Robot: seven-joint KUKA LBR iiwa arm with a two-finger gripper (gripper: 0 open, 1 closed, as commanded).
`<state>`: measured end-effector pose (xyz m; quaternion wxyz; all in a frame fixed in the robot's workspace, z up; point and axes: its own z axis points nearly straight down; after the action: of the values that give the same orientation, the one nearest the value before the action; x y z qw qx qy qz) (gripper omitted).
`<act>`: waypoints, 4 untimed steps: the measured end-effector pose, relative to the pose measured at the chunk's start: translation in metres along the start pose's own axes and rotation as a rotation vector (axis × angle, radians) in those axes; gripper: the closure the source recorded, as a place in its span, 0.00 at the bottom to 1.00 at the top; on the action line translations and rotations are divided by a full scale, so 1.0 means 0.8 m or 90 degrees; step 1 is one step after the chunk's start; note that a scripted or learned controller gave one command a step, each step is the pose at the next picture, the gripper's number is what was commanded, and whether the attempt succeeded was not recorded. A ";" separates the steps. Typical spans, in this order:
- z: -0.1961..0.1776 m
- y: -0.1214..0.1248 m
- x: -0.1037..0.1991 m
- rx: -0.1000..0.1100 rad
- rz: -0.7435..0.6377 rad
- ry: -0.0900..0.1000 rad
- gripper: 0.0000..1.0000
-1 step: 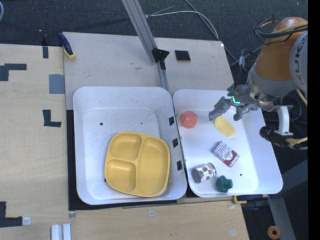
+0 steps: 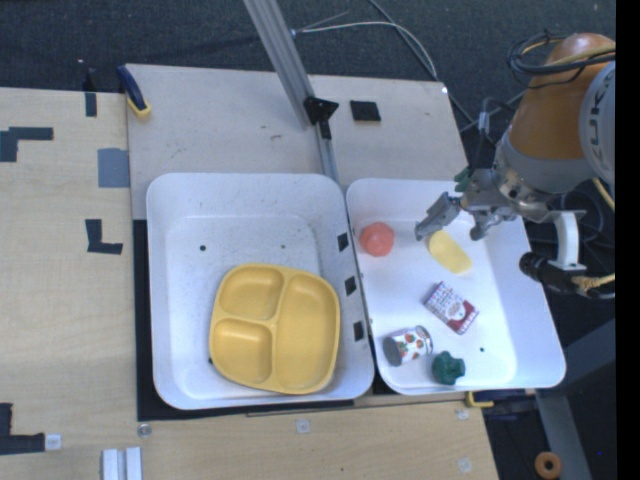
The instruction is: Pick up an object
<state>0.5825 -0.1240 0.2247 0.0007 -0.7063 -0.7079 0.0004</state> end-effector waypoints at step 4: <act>0.158 -0.001 0.003 -0.005 0.000 -0.002 1.00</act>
<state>0.5818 -0.1219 0.0982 -0.0030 -0.7062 -0.7080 -0.0010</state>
